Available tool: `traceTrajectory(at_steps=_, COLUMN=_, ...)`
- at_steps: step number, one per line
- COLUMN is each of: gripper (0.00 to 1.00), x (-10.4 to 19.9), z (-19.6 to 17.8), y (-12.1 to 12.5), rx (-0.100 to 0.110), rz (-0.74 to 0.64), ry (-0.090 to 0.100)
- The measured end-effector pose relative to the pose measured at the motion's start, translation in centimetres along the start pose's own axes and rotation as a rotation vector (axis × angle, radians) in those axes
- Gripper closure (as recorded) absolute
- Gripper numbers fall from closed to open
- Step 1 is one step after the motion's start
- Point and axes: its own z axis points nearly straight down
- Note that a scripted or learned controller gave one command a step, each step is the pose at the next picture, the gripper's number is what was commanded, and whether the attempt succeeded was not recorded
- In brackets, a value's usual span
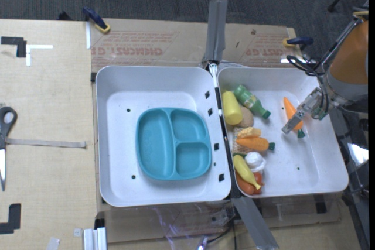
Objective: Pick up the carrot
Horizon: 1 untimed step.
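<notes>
The carrot (289, 108) is a small orange piece with a green tip, lying at a slant on the floor of the right bin (310, 173), towards its right side. My gripper (295, 122) reaches in from the right and sits directly over the carrot's lower half, hiding part of it. Orange shows on both sides of the gripper's tip. Whether the carrot is gripped is hidden by the slant of the view.
Along the right bin's left wall lie a green bottle (251, 99), a yellow piece (231, 108), a second orange vegetable with a green end (254, 144), a white bulb (255, 160) and a banana (242, 167). The left bin (111, 126) holds a teal divided plate (174, 142).
</notes>
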Motion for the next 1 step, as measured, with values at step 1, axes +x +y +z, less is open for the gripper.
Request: traceTrajectory(at_steps=1, gripper=1.00, x=-0.06, z=-1.07, y=0.19, rx=0.000, rz=-0.005, ry=-0.004)
